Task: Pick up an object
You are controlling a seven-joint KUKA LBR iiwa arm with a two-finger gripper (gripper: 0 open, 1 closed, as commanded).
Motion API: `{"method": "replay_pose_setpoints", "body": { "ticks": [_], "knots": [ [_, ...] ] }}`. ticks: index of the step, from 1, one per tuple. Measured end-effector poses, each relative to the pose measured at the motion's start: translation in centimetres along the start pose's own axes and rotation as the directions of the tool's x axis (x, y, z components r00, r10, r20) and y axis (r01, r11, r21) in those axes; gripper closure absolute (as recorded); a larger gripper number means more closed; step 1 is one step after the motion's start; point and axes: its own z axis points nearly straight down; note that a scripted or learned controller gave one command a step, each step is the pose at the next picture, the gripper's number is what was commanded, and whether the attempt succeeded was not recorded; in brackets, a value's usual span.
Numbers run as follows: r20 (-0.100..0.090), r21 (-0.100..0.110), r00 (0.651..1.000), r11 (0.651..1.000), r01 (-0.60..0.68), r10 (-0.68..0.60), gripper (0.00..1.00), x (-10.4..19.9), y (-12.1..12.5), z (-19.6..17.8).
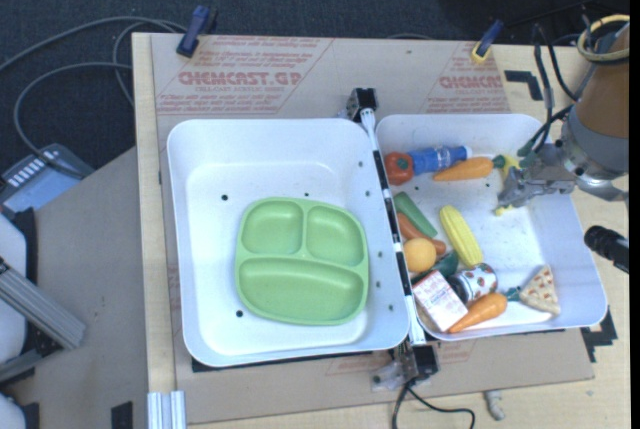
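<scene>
The right bin [548,239] holds several toy foods. A blue bottle [440,158], a red tomato [399,167] and an orange carrot [463,171] lie along its far side. Yellow corn [460,233], a green cucumber [413,216] and an orange fruit [421,256] sit in the middle. At the near side are a can [476,281], a small carton [438,299], a second carrot [478,311] and a pizza slice [541,290]. My gripper [512,197] hangs low over the bin's right part, just right of the first carrot's tip, above bare bin floor.
The left bin [260,157] holds a green divided plate [302,262]. A black divider clamp [362,101] sits between the bins at the far edge. Cables [545,67] run along the bench's right side beside the arm.
</scene>
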Motion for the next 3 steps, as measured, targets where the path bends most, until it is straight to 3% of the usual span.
{"method": "replay_pose_setpoints", "body": {
  "ticks": [1,2,3],
  "knots": [
    [0.0,-0.003,1.0,1.0,0.002,-0.002,1.0,1.3,5.3,-1.6],
    [0.0,-0.002,1.0,1.0,0.002,-0.002,0.0,1.3,5.3,-1.5],
    [-0.002,0.003,1.0,1.0,0.001,-0.001,0.0,2.8,1.2,7.0]
  ]
}}
